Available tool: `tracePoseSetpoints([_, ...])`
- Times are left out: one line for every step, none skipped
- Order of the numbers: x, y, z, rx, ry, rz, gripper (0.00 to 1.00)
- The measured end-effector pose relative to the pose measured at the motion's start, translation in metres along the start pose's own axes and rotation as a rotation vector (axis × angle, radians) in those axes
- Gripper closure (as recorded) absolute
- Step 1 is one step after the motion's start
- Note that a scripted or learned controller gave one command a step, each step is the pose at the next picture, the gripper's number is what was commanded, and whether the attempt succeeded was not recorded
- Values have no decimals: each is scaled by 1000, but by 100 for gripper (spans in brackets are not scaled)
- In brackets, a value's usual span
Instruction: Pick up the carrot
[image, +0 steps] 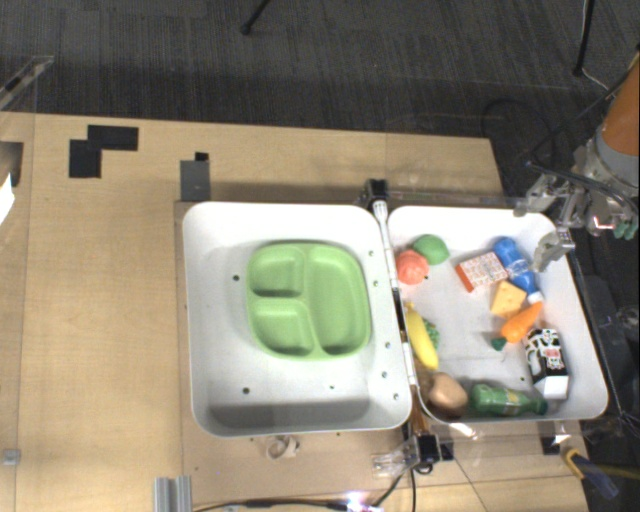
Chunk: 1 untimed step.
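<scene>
The carrot (520, 322) is a small orange piece with a green tip, lying in the right bin (590, 400) near its right wall. It rests between a yellow cheese wedge (508, 298) and a black-and-white milk carton (547, 362). My gripper (556, 236) hangs over the bin's upper right corner, above and to the right of the carrot and well apart from it. Nothing shows in its grasp.
The right bin also holds a blue bottle (510, 254), a red-and-white box (482, 270), a red fruit (412, 266), a green fruit (431, 247), a banana (422, 340), a brown potato (447, 393) and a green bottle (505, 400). The left bin (215, 400) holds a green divided plate (305, 298).
</scene>
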<state>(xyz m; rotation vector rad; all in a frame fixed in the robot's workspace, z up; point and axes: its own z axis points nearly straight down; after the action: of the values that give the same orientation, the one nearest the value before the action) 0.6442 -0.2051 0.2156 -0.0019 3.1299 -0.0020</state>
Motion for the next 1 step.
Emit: tracePoseSetpoints([103,0,74,-2,7,-168,0])
